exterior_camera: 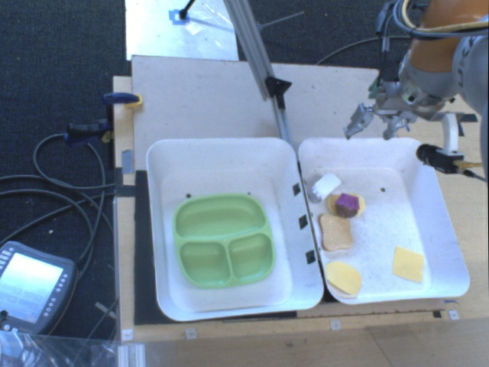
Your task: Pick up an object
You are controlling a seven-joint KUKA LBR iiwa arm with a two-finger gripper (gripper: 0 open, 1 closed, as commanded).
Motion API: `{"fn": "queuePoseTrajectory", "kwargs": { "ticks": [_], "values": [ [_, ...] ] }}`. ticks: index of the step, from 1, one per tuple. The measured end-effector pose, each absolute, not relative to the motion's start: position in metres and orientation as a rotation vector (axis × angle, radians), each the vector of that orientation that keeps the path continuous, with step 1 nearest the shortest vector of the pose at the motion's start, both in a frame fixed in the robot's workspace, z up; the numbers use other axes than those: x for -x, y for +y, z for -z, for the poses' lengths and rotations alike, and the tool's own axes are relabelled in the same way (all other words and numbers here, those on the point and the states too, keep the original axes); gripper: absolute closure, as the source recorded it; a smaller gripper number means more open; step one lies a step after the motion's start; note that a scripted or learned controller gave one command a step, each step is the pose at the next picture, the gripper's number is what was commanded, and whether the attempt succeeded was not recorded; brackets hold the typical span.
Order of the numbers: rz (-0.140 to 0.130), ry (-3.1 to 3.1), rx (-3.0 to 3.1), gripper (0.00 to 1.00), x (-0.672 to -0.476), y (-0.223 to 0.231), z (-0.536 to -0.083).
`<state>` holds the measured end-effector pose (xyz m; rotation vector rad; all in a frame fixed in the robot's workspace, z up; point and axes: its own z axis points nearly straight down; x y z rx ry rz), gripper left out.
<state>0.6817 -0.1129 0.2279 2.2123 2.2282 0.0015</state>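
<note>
Arm [451, 21] cut off by right edge; handheld screen unit [30, 285] clipped at left

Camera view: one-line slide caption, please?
Open gripper poised above right bin of toy food; green tray in left bin.

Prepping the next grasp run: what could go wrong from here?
1. The purple block, white piece and toast crowd together by the right bin's left wall; a grasp there may nudge neighbours.
2. The yellow slices lie flat, so the open gripper could slip off them.
</note>
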Motion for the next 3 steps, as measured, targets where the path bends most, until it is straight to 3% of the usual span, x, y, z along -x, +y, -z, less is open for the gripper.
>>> {"fn": "queuePoseTrajectory", "kwargs": {
  "ticks": [1, 3],
  "values": [
    [-0.001, 2.228, -2.211, 0.0, -0.682, -0.113, -0.228],
    [0.004, 2.223, -2.222, 0.0, -0.668, -0.117, -0.134]
  ]
}}
